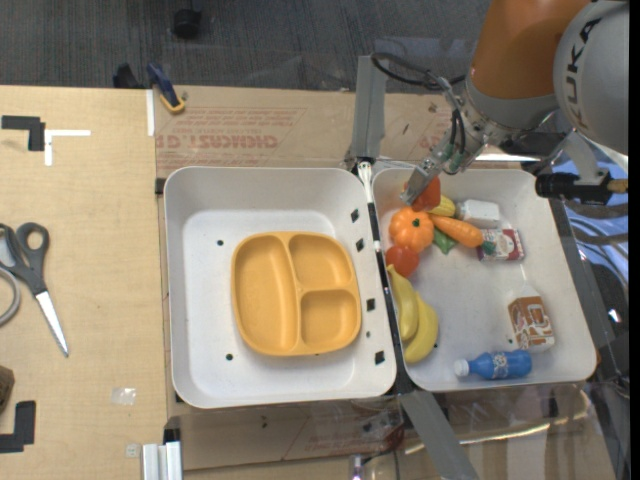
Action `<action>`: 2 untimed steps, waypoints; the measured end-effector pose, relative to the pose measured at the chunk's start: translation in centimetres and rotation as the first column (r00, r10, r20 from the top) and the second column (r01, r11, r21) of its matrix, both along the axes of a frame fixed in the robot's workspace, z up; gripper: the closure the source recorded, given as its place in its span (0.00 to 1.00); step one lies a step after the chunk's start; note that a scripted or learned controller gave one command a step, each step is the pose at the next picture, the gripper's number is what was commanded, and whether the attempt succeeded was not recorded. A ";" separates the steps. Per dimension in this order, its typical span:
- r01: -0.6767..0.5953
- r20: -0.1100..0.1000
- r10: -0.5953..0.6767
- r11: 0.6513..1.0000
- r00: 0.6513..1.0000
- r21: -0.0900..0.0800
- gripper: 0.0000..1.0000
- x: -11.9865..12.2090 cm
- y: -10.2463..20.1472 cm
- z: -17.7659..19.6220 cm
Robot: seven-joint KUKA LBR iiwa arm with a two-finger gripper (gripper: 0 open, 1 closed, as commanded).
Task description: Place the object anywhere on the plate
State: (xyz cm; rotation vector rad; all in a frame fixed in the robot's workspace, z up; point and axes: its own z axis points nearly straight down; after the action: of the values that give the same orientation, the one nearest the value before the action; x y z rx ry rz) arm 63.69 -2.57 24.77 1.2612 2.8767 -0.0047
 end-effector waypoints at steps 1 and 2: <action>0.000 0.000 0.000 1.000 1.000 0.000 0.00 0.0 0.0 0.0; 0.128 0.002 -0.128 0.992 0.992 0.001 0.00 -2.1 3.4 8.0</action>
State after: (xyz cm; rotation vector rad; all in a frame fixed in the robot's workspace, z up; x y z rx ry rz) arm 61.61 0.86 32.75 1.4419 2.7887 -0.0016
